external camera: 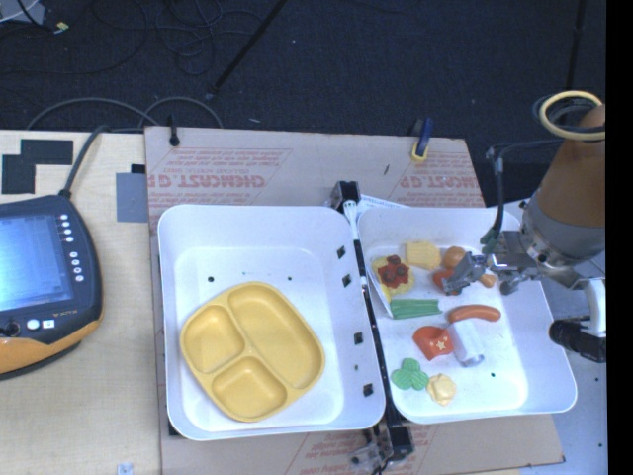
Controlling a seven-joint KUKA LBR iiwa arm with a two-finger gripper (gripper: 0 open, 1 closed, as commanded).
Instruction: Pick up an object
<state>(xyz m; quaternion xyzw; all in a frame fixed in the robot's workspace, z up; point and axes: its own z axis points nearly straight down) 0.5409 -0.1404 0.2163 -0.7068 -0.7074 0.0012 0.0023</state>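
Tabletop (pixel 247 166) carries two white bins. Left bin (pixel 198 236): yellow divided tray (pixel 252 349). Right bin (pixel 534 384): toy foods. My end effector (pixel 465 275) sits low over an orange piece (pixel 453 257); grip state unclear.

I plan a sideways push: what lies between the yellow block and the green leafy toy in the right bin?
In the camera view, the green bean-like stick and the red toy.

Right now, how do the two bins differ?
The left bin holds one yellow divided tray; the right bin holds many small toy foods, such as a sausage and a green leaf. The gripper is over the right bin, not the left. Both are shallow and white.
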